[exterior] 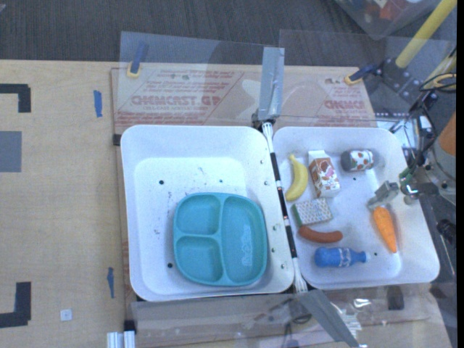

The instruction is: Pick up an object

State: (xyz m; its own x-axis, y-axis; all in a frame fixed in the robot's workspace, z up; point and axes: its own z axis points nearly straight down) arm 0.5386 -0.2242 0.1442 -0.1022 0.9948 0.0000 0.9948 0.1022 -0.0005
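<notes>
Blue plastic toy bottle (339, 257) sits lowest in right white bin (420, 263); orange carrot (385, 228), long axis near-vertical, lies just below-left of gripper (384, 193); grip state unclear.

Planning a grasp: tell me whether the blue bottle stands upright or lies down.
Lying down: the blue bottle rests on its side in the right bin, its length along the floor.

Smooth glossy plastic tray (220, 239) in a speckled matt white bin (145, 158) — pale wood-grain bench (58, 216), clear glossy panels (196, 78) behind.
</notes>
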